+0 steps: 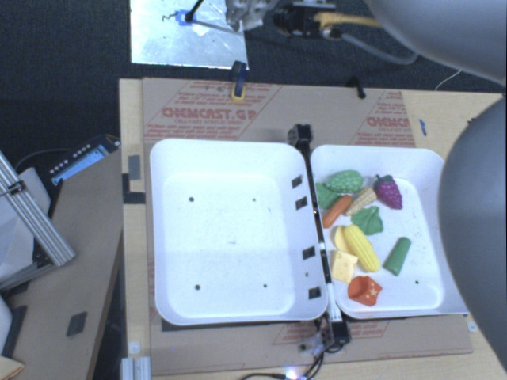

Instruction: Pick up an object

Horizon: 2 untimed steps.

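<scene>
The right white bin [424, 291] holds several toy foods. A leafy green piece [344, 182] and purple grapes [388, 191] lie at its far end, with an orange carrot [338, 210] and a small pale corn cob [363, 200] just below them. Nearer the front are a green lettuce leaf [369, 222], a yellow corn cob [360, 248], a green cucumber [397, 255], a yellow cheese wedge [344, 267] and a red pepper [364, 290]. My gripper [244, 10] hangs high beyond the bench's far edge, well away from both bins.
The left white bin [230, 236] sits beside the right one, with a black clip strip [315, 228] along the shared wall. Grey arm links [475, 212] loom over the right side. A yellow-blue clamp [238, 81] stands on the far cardboard edge.
</scene>
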### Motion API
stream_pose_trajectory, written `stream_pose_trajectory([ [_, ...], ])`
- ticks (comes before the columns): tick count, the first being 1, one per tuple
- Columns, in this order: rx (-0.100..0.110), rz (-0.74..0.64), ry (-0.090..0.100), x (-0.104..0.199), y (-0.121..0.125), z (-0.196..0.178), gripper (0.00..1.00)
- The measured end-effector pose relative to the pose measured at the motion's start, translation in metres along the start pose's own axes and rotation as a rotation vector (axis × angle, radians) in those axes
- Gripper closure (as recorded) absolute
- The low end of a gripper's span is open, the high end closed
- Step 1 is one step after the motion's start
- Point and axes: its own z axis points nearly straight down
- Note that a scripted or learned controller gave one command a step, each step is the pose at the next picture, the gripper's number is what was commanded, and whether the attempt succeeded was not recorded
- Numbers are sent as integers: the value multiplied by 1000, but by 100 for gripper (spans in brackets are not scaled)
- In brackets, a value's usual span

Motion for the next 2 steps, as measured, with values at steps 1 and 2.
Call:
stream_pose_trajectory([
  [1, 19, 9, -7, -4, -1, 92, 100],
  [2, 10, 9, -4, -12, 0, 69, 100],
])
